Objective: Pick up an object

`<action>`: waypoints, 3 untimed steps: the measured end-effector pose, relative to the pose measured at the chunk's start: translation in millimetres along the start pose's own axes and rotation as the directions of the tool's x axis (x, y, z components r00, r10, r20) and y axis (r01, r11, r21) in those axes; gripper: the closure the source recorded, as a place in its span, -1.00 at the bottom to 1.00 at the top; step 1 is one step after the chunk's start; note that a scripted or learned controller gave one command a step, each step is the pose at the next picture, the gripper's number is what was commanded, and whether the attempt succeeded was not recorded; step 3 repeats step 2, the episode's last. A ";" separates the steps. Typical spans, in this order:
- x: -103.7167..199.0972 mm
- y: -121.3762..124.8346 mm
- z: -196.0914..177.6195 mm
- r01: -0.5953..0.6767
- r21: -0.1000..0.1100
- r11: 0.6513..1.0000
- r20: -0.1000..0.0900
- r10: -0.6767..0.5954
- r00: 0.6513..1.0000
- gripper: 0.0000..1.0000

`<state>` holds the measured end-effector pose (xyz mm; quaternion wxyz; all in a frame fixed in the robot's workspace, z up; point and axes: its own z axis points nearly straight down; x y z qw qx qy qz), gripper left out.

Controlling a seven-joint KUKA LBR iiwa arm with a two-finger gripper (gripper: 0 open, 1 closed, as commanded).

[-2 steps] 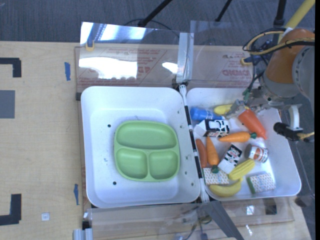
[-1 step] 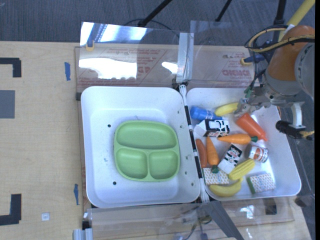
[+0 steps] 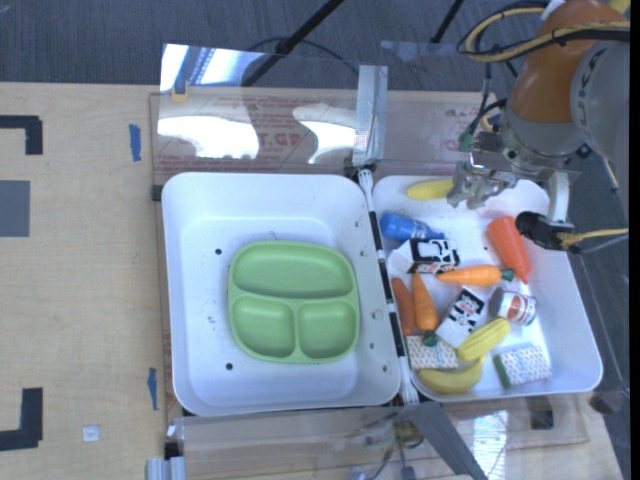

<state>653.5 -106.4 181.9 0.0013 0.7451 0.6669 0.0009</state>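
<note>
- The claw [image 3: 478, 186] hangs over the far end of the right bin [image 3: 588, 340], low above its floor. From this slanted view I cannot tell whether it is released or clenched, and nothing visibly sits in it.
- Just beside the claw, on the side away from the arm, lies a yellow piece [image 3: 430, 189]. It is alone against the far wall, so it is probably the easiest target, since it has open floor around it.
- A little nearer the camera than the claw, a blue object [image 3: 402, 228] rests by the wall shared with the other bin. That wall leaves little room to close in on that side.
- On the arm's side of the claw, a red-orange carrot [image 3: 508, 246] lies slanted and free of the others.
- Farther from the claw, a black-and-white carton [image 3: 433, 255] and an orange carrot [image 3: 468, 276] touch each other, and two more carrots [image 3: 416, 304] lie side by side. They are packed as if dumped loose, so a grasp there risks catching neighbours.
- Well away from the claw, at the near end, a corn cob [image 3: 482, 338], a small can [image 3: 516, 308] and a banana [image 3: 450, 378] crowd together.
- Farthest off, in the left bin [image 3: 172, 268], sits a green divided plate [image 3: 295, 300], flat and wide, which is poor for pinching.
</note>
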 end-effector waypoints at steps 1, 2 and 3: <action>39.5 -41.4 -35.5 0.032 0.005 0.999 -0.001 -0.032 0.999 1.00; 91.4 -45.0 -24.0 -0.033 0.007 0.999 -0.001 0.033 0.999 1.00; 91.4 -45.0 -24.0 -0.033 0.007 0.999 -0.001 0.033 0.999 1.00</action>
